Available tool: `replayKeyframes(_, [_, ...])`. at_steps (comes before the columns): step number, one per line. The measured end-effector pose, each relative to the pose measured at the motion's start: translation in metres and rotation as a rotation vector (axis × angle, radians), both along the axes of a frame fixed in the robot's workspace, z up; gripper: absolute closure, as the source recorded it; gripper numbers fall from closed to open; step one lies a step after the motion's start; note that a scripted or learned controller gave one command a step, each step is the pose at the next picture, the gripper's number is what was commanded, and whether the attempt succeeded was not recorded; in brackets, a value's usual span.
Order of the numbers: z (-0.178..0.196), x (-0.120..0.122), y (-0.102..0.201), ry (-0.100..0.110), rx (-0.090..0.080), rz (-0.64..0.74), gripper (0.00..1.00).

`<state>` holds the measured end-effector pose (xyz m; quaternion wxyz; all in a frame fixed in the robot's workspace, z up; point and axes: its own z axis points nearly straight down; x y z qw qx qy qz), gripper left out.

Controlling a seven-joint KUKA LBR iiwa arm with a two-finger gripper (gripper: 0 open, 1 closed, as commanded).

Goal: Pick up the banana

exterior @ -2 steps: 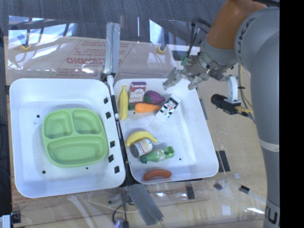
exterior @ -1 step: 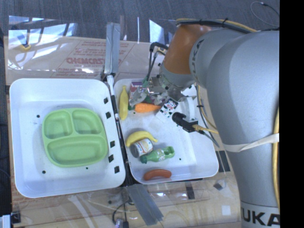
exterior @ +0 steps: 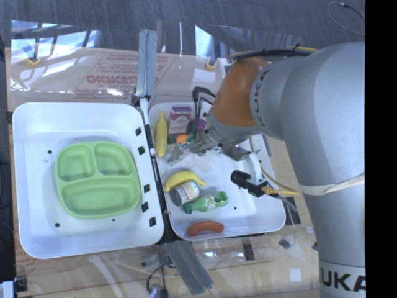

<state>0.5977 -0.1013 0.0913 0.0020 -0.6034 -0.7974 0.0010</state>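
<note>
The banana is yellow and curved, and lies in the right bin near its left wall, just above a small can. My gripper hangs over the upper middle of that bin, above and slightly right of the banana, and apart from it. It sits low among small items, and its tip is dark and hard to make out. Nothing can be seen held in it.
The right bin also holds a long yellow item by the left wall, a purple box, an orange piece, a green bottle and a sausage. A green divided plate lies in the left bin.
</note>
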Motion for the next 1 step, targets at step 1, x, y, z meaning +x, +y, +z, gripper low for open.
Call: replayKeyframes(1, [-0.0003, -0.0524, 0.0044, -0.001, -0.001, -0.027, 0.00])
